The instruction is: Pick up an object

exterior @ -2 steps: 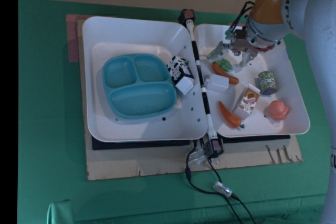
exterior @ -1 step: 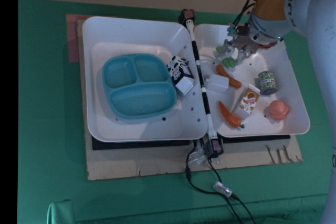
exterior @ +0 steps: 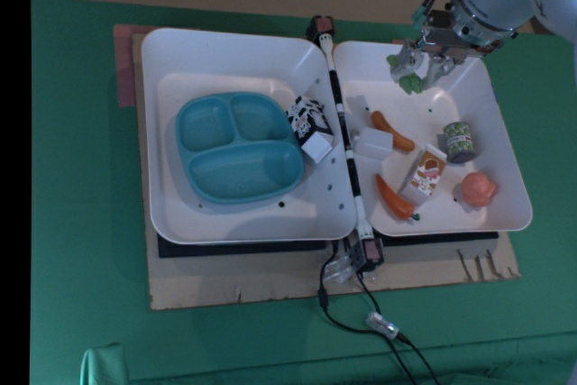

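My gripper (exterior: 420,73) hangs over the far left part of the right bin (exterior: 505,180). A small green, broccoli-like toy (exterior: 411,84) sits between its fingers, and the gripper is shut on it. The toy looks lifted off the bin floor. Below it in the same bin lie an orange carrot piece (exterior: 393,131), a white block (exterior: 372,142), a small juice carton (exterior: 424,174), a second orange carrot (exterior: 395,197), a green-labelled can (exterior: 460,142) and a pink round toy (exterior: 476,188).
The left bin (exterior: 167,68) holds a teal divided plate (exterior: 239,147) and a black-and-white cow-print carton (exterior: 309,126) against the dividing wall. A cable (exterior: 361,311) runs off the front of the bench.
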### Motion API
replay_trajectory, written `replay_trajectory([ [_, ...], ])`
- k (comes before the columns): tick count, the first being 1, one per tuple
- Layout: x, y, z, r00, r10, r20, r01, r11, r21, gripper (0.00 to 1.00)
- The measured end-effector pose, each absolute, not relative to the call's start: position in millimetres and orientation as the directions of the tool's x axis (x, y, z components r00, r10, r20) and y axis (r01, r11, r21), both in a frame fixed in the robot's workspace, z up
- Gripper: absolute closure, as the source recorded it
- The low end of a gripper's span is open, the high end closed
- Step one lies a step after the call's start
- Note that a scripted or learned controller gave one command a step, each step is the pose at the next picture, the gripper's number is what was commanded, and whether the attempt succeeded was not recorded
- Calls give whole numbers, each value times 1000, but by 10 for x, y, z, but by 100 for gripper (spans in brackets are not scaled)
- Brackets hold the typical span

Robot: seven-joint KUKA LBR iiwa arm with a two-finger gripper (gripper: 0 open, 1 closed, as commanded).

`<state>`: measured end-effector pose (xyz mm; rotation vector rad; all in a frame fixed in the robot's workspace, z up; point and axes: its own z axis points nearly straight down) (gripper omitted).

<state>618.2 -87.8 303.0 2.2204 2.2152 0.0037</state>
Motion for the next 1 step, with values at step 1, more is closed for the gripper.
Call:
replay_trajectory([
  [1, 5875, -563, 3465, 2, 1000, -1, 1000, -2, 5, 100],
])
